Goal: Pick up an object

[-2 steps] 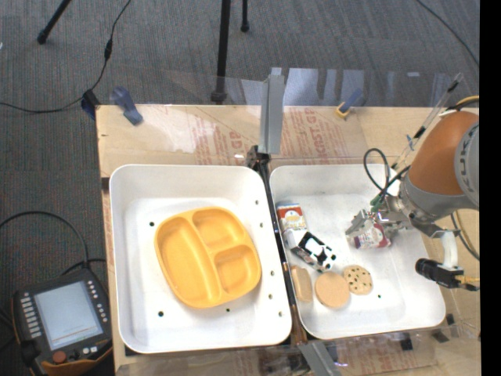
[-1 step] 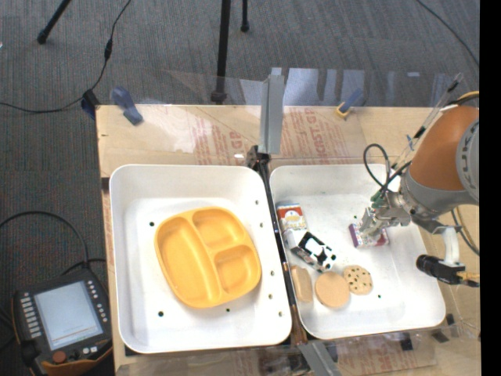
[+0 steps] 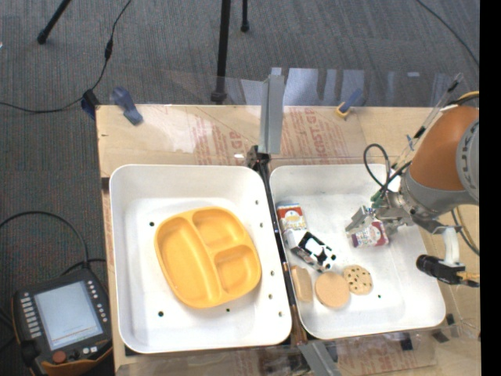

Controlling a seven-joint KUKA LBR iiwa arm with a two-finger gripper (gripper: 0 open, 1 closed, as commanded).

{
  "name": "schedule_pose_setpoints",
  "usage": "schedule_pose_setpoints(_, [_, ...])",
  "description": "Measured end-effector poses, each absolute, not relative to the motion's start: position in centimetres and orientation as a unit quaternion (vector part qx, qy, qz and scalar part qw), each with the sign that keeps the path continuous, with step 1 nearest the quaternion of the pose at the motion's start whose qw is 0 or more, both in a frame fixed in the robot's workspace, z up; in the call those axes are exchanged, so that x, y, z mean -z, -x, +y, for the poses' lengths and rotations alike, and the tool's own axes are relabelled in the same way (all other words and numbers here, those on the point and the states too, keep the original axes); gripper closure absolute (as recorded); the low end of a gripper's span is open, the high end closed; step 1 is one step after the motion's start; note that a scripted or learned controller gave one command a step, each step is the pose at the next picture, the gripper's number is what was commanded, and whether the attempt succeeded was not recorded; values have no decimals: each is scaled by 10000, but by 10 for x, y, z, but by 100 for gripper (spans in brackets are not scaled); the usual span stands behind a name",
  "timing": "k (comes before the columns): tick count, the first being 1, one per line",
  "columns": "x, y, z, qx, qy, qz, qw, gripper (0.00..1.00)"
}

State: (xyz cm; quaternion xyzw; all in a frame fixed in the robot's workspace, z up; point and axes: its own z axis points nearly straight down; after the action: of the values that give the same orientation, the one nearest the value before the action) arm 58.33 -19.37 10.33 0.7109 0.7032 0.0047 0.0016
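The tool (image 3: 368, 224) sits low in the right bin (image 3: 415, 304), and I cannot tell its state; a small pink-labelled packet (image 3: 374, 235) lies right under it, so the sound move, as I judge it, is a straight descent centred on that packet before any lift. Counted largest first: two bins, one yellow divided plate (image 3: 207, 255) far to the tool's side in the other bin (image 3: 133, 202), one carton (image 3: 292, 218), one black-and-white toy (image 3: 316, 251), one tan disc (image 3: 332, 291), one cookie (image 3: 358, 279).

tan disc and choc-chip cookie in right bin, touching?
Touching. In the camera view the tan disc and the chocolate-chip cookie meet edge to edge, with no white bin floor showing between them.
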Motion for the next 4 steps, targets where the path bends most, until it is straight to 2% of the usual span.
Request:
schedule_pose_setpoints(1, [-113, -584, -194, -51, -7108, 7034, 8, 100])
schedule_pose_setpoints(2, [-113, -584, -194, -51, -7109, 7032, 8, 0])
schedule_pose_setpoints(3, [-93, -582, -191, -13, -6901, 7237, 40, 0])
schedule_pose_setpoints(4, [-103, -584, -190, -24, -6894, 7243, 46, 100])
